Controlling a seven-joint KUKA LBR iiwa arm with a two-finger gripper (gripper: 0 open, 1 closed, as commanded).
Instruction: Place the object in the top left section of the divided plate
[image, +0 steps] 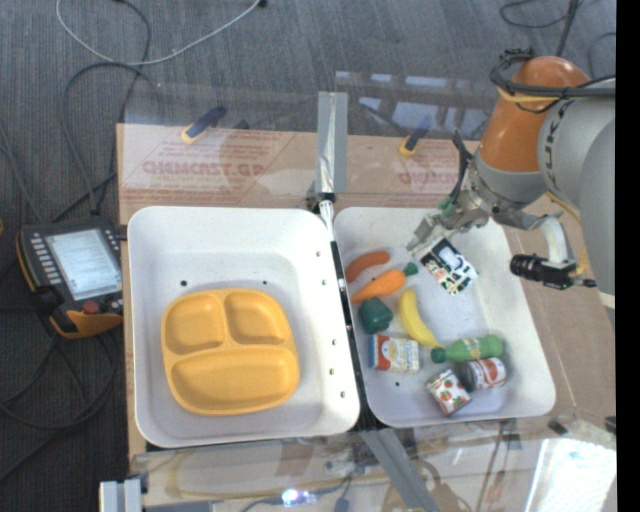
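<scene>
Yellow plastic, a divided plate (231, 352), sits in the left white bin (150, 300) on the table; it has two small sections along its far edge and one wide section along its near edge. The top left section (198, 322) holds nothing I can see. I am watching from above as the grey and orange arm reaches in from the right, and its claw (432, 232) hangs over the far part of the right bin (530, 390). I cannot tell whether the claw is apart or together from this angle, and I see nothing between its tips.

The task does not name its object, and the candidates all lie in the right bin, near the claw and toward the viewer from it. Closest is a black and white patterned card (448, 267), just below the claw. A red sausage (367, 263) and an orange carrot (383, 284) lie to its left, both with their long axes slanting up to the right. A yellow banana (415, 318) runs roughly toward the viewer.

My judgement: the target section lies well to the claw's left, across the divider between bins.
</scene>
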